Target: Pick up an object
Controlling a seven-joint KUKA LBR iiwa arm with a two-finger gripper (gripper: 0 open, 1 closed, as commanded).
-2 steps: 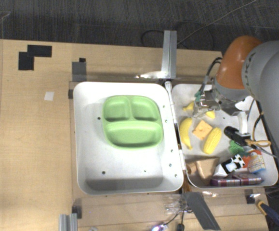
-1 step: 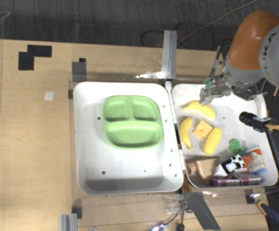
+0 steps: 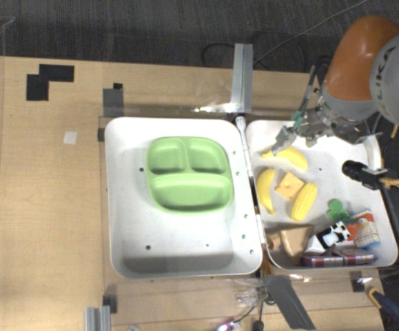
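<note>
My gripper (image 3: 294, 145) hangs open over the back of the right bin (image 3: 385, 205), just above a yellow banana (image 3: 293, 159), with nothing between its fingers. In front of that banana lie a second banana (image 3: 265, 190), an orange cheese block (image 3: 290, 185) and a yellow corn cob (image 3: 304, 201). Toward the bin's front are a green toy (image 3: 335, 208), a black-and-white cow figure (image 3: 333, 235), a small can (image 3: 366, 229), a brown block (image 3: 293, 241) and a dark bar (image 3: 337, 258).
The left bin (image 3: 127, 205) holds a green divided plate (image 3: 188, 173). A metal post (image 3: 242, 74) stands behind the wall between the two bins. The arm comes in from the upper right.
</note>
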